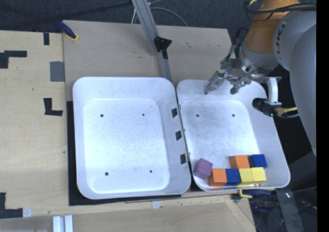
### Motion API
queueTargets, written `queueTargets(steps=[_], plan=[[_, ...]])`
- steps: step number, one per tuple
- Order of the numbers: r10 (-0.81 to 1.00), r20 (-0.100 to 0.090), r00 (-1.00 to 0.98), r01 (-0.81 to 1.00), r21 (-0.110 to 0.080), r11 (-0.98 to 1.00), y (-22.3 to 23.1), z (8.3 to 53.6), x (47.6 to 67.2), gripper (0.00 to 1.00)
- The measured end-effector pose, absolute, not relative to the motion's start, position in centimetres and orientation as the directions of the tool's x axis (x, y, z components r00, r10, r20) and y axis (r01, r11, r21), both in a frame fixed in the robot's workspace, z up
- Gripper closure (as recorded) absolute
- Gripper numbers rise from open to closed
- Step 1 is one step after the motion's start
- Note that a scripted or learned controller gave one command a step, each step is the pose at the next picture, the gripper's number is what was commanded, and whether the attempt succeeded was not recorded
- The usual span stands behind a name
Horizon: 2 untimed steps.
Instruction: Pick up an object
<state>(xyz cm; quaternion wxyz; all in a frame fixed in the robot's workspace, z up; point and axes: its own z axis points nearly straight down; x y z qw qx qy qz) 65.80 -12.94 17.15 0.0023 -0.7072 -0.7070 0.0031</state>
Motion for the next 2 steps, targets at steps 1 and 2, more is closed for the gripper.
queueTargets(steps=[1, 2], plan=[[1.000, -0.001, -0.001, 1.000, 0.007, 0.001, -12.3, 28.2, 62.1, 0.00], [1.000, 0.000, -0.002, 1.000, -0.008, 0.002, -12.3, 16.9, 64.4, 0.00]])
